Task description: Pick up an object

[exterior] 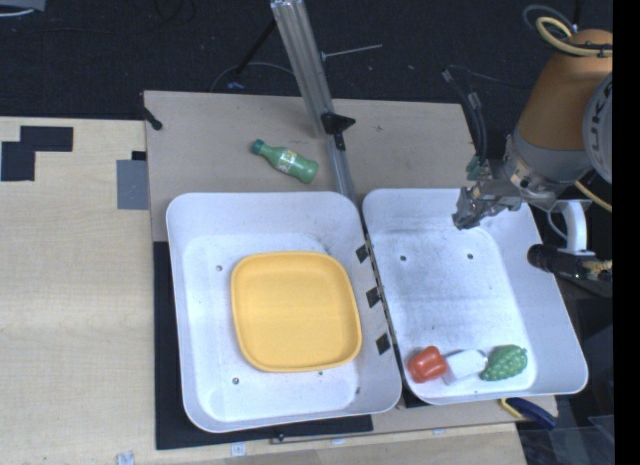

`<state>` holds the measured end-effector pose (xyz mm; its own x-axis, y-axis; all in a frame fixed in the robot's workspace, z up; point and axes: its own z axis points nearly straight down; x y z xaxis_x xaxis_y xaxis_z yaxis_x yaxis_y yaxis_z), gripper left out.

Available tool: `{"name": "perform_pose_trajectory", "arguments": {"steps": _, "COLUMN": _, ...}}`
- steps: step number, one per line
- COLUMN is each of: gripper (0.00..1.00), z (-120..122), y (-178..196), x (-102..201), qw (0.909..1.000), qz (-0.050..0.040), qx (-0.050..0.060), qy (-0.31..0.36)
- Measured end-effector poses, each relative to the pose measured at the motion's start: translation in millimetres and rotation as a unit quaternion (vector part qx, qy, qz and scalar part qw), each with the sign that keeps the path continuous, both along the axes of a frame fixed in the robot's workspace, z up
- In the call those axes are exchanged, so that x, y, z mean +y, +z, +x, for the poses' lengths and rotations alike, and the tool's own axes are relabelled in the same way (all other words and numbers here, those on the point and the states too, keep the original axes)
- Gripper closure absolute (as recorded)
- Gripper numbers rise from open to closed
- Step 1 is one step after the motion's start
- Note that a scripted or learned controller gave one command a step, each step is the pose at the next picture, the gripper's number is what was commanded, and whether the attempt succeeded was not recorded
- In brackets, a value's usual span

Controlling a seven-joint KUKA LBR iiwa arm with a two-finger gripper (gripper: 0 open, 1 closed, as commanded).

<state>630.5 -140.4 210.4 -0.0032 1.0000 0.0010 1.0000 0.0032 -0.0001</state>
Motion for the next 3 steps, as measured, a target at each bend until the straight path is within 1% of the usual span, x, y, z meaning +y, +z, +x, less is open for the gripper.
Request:
{"name": "perform_pose_trajectory", "arguments": {"steps": 1, "gripper": 1.0, "z": 6.2, "y": 12.8, "x": 50.6, "qw": 1.0, "qz": 0.0001, "qx": 0.0, "qy": 0.0}}
{"name": "perform_pose_trajectory", "arguments": {"steps": 2, "gripper": 1.0, "z": 6.9, "y": 5.6, "x": 108.6, "qw": 1.0, "qz": 0.0, "qx": 0.0, "qy": 0.0}}
{"name": "perform_pose_trajectory", "arguments": {"steps": 3, "gripper": 1.0, "z": 11.4, "y": 19.0, "x": 162.1, "qw": 1.0, "qz": 0.0002, "qx": 0.0, "qy": 0.0}}
